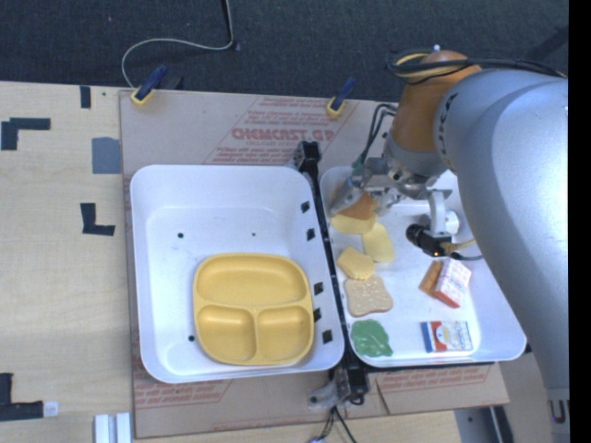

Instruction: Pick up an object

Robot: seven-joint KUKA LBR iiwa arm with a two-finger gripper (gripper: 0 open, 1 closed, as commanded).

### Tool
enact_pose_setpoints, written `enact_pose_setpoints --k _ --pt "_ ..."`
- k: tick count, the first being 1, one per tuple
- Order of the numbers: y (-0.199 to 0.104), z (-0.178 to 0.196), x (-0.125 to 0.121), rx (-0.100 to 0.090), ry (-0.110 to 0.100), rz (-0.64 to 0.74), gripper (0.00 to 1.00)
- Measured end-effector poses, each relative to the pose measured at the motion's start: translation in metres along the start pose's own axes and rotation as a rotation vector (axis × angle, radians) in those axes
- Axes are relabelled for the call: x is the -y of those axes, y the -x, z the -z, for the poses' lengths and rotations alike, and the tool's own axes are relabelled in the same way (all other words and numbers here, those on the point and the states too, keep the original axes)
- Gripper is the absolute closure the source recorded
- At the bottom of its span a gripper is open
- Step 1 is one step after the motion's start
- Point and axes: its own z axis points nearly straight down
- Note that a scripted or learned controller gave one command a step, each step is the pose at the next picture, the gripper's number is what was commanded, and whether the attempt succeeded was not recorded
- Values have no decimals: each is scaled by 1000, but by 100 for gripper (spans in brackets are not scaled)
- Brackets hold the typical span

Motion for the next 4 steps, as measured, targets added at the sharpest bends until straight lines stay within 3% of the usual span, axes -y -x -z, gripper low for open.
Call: enact_pose_setpoints --k 3,4 --pt "16 0 0 -2 8 -5 0" --pt "6 0 0 -1 7 -4 0"
